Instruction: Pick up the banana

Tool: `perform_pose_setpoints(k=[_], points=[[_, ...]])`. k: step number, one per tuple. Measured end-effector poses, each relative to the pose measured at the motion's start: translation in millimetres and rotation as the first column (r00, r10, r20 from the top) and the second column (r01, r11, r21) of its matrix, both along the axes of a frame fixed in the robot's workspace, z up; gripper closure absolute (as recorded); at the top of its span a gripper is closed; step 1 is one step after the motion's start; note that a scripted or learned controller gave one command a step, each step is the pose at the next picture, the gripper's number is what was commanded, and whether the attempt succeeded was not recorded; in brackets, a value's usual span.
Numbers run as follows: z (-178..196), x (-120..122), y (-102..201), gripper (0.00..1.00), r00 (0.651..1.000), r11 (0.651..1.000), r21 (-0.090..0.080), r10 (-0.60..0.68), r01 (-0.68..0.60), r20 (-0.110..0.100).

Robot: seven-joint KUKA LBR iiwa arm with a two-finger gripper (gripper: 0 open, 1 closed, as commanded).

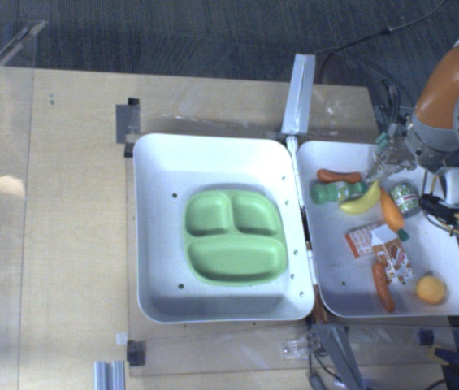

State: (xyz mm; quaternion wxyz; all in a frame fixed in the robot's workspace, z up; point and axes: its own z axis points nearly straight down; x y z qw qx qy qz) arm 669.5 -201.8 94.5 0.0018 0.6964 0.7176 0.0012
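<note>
pincer (385,162) above right bin's (448,254) far edge, grip state: you cannot tell | banana (360,200) lies just beside it

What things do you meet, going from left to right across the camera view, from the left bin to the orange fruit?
Left bin → green tray → green bottle → banana → carrot → orange. The packets and sausages overlap these in order, so I leave them out.

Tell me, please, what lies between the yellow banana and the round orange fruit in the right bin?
In the camera view, between the curved yellow banana and the round orange fruit lie an orange carrot and a red-and-white packet.
</note>
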Motion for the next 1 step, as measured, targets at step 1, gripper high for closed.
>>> perform_pose_setpoints(k=[1], points=[[9.5,1.6,1.1,1.0,1.0,1.0,-0.002,0.006,-0.006,0.002]])
